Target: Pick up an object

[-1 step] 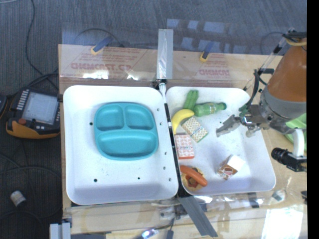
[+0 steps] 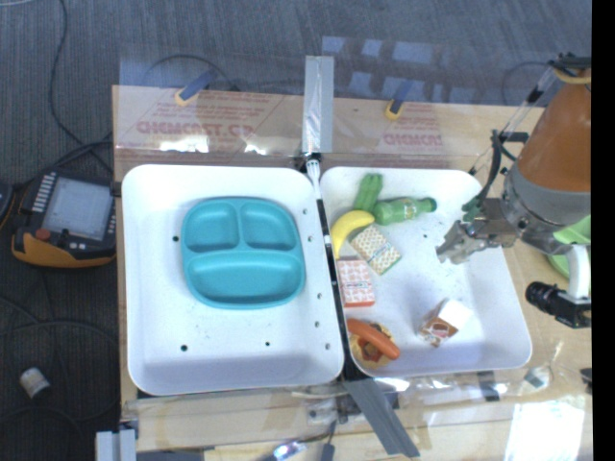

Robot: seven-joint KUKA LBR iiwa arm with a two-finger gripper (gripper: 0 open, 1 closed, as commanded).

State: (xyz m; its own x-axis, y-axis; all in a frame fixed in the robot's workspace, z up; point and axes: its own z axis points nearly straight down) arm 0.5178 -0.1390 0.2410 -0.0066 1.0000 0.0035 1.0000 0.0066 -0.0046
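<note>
The right bin (image 2: 490, 286) holds several small items. A green bottle (image 2: 404, 207) lies near its back, beside a green vegetable (image 2: 368, 191) and a yellow banana (image 2: 348, 229). A patterned packet (image 2: 376, 249) and a pink box (image 2: 356, 282) lie near the divider. An orange hot dog (image 2: 373, 342) rests at the front left corner, and a small white carton (image 2: 442, 323) lies at the front middle. My gripper (image 2: 459, 248) hovers over the bin's right side, apart from all of these.
A blue divided plate (image 2: 242, 252) sits in the left bin (image 2: 154, 334). The grey and orange arm (image 2: 562, 152) comes in over the right bin's right wall. A yellow handheld device (image 2: 60, 221) lies on the floor to the left.
</note>
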